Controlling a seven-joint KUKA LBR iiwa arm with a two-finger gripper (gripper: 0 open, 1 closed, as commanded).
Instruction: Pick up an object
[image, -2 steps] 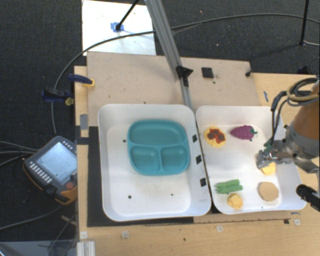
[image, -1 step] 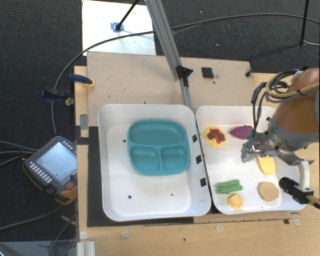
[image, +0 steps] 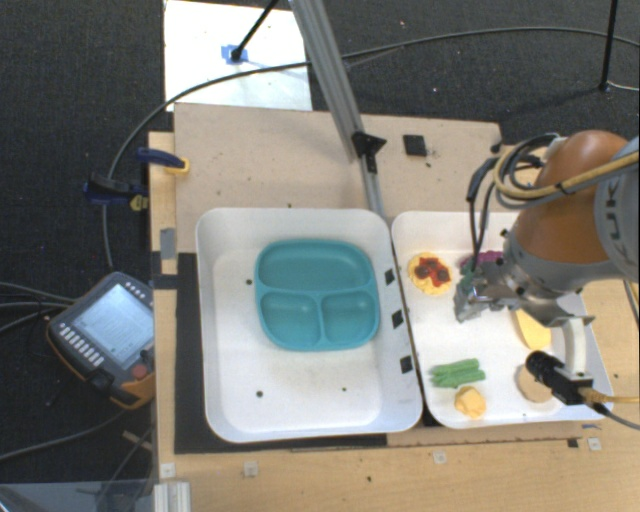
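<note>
The right bin (image: 438, 335) holds several toy foods. A small yellow pizza with red topping (image: 431, 272) lies at its far left. A purple piece (image: 487, 262) peeks out beside the arm. Green beans (image: 457, 373) and a yellow lump (image: 470, 402) lie near the front edge. A tan round piece (image: 533, 385) and a yellow wedge (image: 532, 328) sit to the right, partly under the arm. My gripper (image: 468, 303) hangs low over the bin's middle, just right of and below the pizza, with bare bin floor under it. Nothing is seen in its grasp.
The left bin (image: 215, 330) carries a teal divided plate (image: 318, 295). A slanted metal pole (image: 335, 80) rises behind the bins. A teach pendant (image: 105, 335) lies off the bench at the left. My arm's bulk (image: 570, 220) covers the right bin's far right corner.
</note>
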